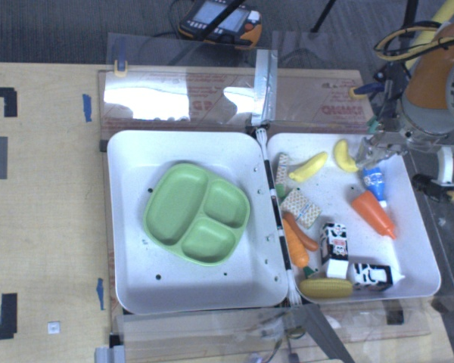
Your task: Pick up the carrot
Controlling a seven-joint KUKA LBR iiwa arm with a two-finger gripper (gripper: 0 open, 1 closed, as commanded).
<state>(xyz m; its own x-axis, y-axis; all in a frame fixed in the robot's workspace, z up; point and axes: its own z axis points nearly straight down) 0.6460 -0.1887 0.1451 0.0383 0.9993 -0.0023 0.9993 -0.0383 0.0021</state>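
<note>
An orange cone-shaped carrot (374, 213) lies in the right bin (424, 240), near its right side, pointing down and to the right. A second, slimmer orange carrot-like piece (296, 240) with a green end lies along that bin's left wall. My gripper (369, 153) hangs over the bin's upper right part, above the cone-shaped carrot and apart from it. A small blue and white item (374, 181) sits between the two. Nothing shows in the gripper's grasp.
The left bin (129, 203) bears a green divided plate (197, 213). The right bin also holds a yellow banana (309, 166), a yellow piece (343, 156) beside the gripper, a patterned packet (300, 206), two cow-print cartons (335, 248) (372, 275) and a yellow item (325, 288).
</note>
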